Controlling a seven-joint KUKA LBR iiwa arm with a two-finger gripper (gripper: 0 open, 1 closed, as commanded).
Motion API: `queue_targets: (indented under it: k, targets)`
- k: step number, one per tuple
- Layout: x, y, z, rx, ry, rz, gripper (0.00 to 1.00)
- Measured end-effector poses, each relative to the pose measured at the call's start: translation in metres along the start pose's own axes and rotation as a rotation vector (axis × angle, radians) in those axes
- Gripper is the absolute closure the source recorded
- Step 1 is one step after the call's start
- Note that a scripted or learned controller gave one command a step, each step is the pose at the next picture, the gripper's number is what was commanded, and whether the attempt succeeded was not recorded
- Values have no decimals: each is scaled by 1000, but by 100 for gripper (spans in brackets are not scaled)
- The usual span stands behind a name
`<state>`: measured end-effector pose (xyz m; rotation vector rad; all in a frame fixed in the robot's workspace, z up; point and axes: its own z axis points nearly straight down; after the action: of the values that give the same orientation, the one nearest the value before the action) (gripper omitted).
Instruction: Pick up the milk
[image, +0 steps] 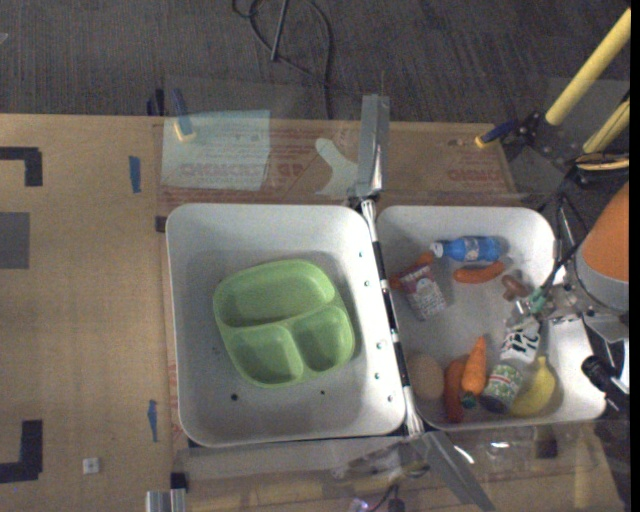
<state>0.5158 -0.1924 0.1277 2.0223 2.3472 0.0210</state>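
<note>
Poised at the right bin's (440, 225) far side, the end effector (541, 299) hangs just beside the milk (520, 343); I cannot tell whether it is apart or together. Left to right, I see 1 green plate (283, 322) in the left bin (190, 300), then the milk, a cow-patterned carton between a carrot (474, 366) and the banana (536, 388). I judge it light, thin-walled and slick, so I would grip its 2 flat sides gently at mid-height.
</note>
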Motion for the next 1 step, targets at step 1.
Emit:
queue_targets:
  k: [1]
  targets:
    - [0, 0, 0, 0, 0, 0, 0]
